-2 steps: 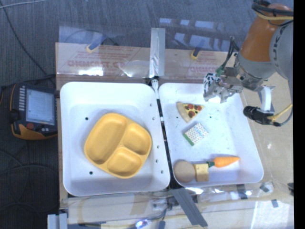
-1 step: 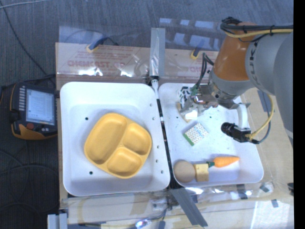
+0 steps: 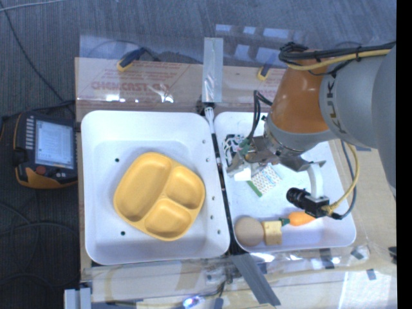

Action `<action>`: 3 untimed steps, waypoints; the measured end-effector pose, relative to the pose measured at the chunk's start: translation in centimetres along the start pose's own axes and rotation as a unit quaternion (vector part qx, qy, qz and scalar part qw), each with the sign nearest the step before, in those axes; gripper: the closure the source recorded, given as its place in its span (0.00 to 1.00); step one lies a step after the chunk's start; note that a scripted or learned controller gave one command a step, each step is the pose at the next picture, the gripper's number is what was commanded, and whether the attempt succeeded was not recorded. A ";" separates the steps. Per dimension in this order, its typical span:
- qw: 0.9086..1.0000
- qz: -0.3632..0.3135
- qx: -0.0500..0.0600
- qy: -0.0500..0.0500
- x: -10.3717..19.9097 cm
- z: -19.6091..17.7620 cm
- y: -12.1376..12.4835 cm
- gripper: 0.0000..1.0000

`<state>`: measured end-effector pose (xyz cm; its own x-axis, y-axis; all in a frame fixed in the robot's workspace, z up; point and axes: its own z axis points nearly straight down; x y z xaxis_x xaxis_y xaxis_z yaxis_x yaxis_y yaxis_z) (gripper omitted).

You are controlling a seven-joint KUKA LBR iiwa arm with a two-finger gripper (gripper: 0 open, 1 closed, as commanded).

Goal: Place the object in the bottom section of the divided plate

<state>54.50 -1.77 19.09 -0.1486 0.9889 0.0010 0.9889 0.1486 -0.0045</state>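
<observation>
Lower right of frame, along the bottom wall of the right bin: tan rounded piece touching a pale yellow block, with a small orange piece just right of the block. Lower left: yellow divided plate flat in the left bin, turned at an angle, its bottom section toward the frame's lower edge. Mid-frame, right bin: green-and-white packet, the thing nearest the tool, tilted on the bin floor, well apart from the plate and across the wall between the bins. Gripper sits low just above and left of the packet, overlapping its upper edge; contact cannot be told, nor how far the gripper stands open. Just beyond it, by the dividing wall, a black-and-white item, partly hidden. Orange band at upper right.
</observation>
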 end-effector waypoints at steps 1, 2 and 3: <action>1.000 0.023 -0.001 -0.001 8.2 -6.1 2.7 1.00; 0.996 -0.091 0.000 -0.001 15.4 0.6 1.5 1.00; 1.000 -0.012 -0.016 0.001 21.5 7.8 0.4 1.00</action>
<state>51.65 19.50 11.28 -0.1730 0.9849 0.0029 0.9845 0.1729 0.0279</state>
